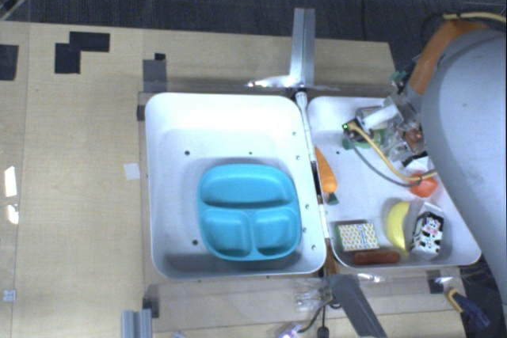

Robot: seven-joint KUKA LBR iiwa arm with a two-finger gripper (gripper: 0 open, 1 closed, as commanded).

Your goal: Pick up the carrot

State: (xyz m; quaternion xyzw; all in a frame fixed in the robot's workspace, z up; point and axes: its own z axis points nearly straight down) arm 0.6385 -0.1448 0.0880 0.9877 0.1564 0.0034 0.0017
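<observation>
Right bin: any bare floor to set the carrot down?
Bare floor in the right bin lies between the carrot and the banana. The near edge is crowded. The left bin is bare around the blue tray.

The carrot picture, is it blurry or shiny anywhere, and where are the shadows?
In the camera view, the whole picture is a little soft; the carrot by the right bin's left wall is easy to see, though small things near the arm look fuzzy. The blue tray casts a soft shadow in the left bin. There are pale glints at the far left.
</observation>
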